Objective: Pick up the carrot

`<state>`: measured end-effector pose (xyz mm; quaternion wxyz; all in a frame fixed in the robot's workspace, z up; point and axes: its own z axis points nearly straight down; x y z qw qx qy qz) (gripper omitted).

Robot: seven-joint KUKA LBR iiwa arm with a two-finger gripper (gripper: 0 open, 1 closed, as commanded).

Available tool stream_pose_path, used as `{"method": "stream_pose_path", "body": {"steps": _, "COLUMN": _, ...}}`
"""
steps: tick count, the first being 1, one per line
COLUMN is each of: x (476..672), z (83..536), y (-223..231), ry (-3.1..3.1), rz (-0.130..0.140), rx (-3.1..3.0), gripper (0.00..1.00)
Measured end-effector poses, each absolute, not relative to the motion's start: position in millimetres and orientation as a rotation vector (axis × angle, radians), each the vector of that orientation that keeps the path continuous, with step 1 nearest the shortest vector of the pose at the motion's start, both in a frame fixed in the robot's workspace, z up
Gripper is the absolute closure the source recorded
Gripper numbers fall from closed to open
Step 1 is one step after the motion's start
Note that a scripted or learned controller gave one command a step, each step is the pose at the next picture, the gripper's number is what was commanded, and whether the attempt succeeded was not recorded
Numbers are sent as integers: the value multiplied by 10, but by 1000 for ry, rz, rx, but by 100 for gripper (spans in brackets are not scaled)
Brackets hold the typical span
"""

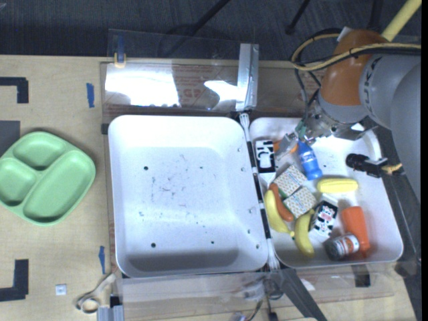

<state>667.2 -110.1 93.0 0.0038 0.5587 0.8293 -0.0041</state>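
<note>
Scissors [92,298] lying at the bench's front edge; carrot [356,223] resting in the right bin [394,243].
Orange, stubby and tapered, the carrot is lying near the front right corner, beside a small can [342,247] and a checkered card [325,217]; probably light, stiff, smooth plastic, best pinched across its middle. Gripper [304,134] is hanging over the bin's back left, above a blue bottle [308,162]; its opening cannot be told, and no hold is evident. Bananas [287,221] curving alongside.

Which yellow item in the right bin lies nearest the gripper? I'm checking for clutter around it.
The short yellow block lying crosswise, just below the gripper; the two bananas lie lower left.
</note>
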Motion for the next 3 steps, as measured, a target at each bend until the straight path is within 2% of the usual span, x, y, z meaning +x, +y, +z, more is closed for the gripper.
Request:
{"method": "stream_pose_path", "body": {"steps": 1, "x": 6630, "z": 851, "y": -1065, "ry": 2239, "rz": -22, "rx": 2215, "gripper": 0}}
{"method": "stream_pose_path", "body": {"steps": 2, "x": 6612, "z": 926, "y": -1070, "ry": 2244, "rz": -35, "rx": 2214, "gripper": 100}}
{"method": "stream_pose_path", "body": {"steps": 3, "x": 6613, "z": 928, "y": -1065, "ry": 2244, "rz": -35, "rx": 2216, "gripper": 0}}
